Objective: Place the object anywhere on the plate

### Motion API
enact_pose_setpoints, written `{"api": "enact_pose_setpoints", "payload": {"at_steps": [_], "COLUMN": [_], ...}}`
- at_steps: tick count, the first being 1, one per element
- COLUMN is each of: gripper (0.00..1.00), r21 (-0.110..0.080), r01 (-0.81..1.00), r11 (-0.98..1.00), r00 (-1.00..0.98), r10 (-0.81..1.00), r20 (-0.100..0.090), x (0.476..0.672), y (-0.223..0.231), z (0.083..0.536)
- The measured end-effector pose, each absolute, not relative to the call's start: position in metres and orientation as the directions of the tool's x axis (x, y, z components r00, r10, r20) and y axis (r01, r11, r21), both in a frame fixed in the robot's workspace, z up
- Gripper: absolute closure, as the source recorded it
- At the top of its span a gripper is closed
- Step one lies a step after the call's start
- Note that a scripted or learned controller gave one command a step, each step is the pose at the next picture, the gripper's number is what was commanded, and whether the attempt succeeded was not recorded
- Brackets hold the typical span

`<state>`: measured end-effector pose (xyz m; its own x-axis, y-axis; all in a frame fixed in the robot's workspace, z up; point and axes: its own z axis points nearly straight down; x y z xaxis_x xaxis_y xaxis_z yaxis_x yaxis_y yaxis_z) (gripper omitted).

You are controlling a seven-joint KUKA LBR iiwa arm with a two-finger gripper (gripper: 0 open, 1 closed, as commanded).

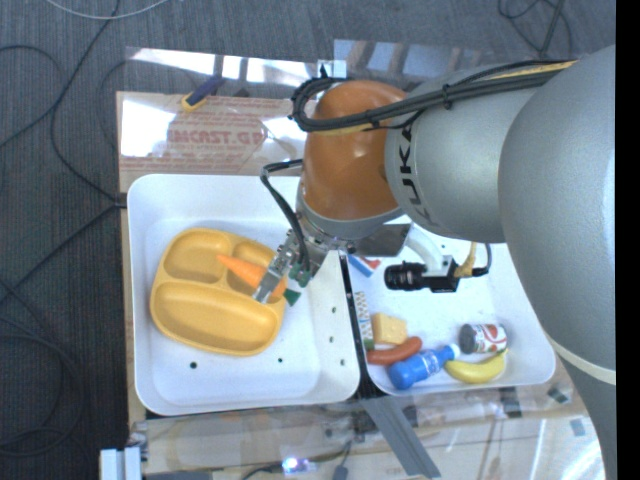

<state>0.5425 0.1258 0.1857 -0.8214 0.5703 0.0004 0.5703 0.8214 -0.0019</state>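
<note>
A yellow three-compartment plate (205,308) lies in the left bin. An orange toy carrot (243,267) with a green top rests in the plate's upper right compartment. My gripper (279,278) hangs over the plate's right rim, at the carrot's green end. Its fingers touch or straddle that end, but the arm's bulk hides whether they are closed on it.
The right bin (530,363) holds a banana (475,370), a blue bottle (417,366), a red sausage (394,350), a small can (483,338) and a cheese-like wedge (388,328). The bulky arm (450,138) covers the upper part of the right bin. A cardboard sheet (200,133) lies behind the bins.
</note>
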Motion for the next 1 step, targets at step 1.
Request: {"api": "enact_pose_setpoints", "payload": {"at_steps": [1], "gripper": [1.0], "r21": [-0.003], "r01": [0.888], "r11": [0.459], "r00": [-0.459], "r10": [0.888], "r20": [-0.003], "x": [0.5768], "y": [0.1286], "z": [0.2295]}}
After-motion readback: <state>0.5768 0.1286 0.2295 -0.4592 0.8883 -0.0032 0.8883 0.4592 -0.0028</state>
